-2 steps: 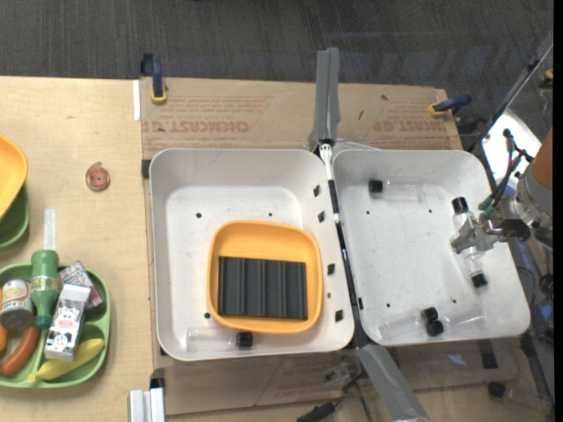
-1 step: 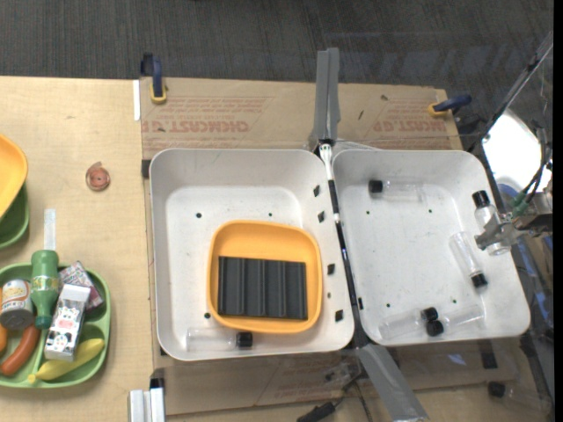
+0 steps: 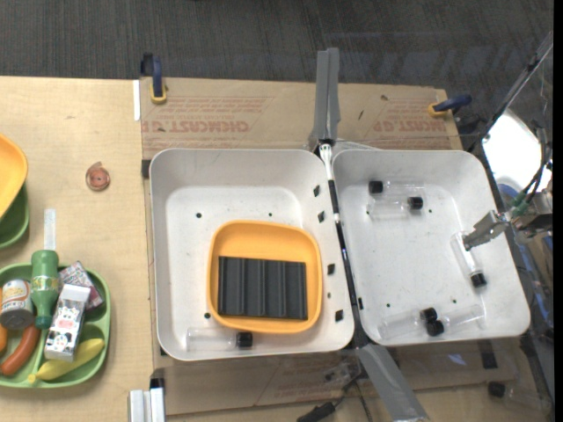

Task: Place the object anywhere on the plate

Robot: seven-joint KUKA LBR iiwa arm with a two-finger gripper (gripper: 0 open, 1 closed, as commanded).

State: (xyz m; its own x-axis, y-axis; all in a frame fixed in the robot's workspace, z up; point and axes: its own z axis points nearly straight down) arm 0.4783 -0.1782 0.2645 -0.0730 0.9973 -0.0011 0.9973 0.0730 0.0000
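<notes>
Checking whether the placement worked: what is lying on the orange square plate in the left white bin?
A dark ribbed rectangular block lies flat on the orange plate, covering most of its floor; whatever is beneath the block is hidden.

Dark grey carpet floor (image 3: 264, 16) along the top, pale wooden worktop (image 3: 70, 148) at left, brown cardboard sheet (image 3: 237, 117) under the bins, blue-and-yellow clamps (image 3: 151, 79) pinning its far corners, grey metal post (image 3: 326, 90) between the bins, even overhead light

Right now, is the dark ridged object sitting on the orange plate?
Yes, the dark ridged object lies flat on the orange plate in the left bin.
</notes>
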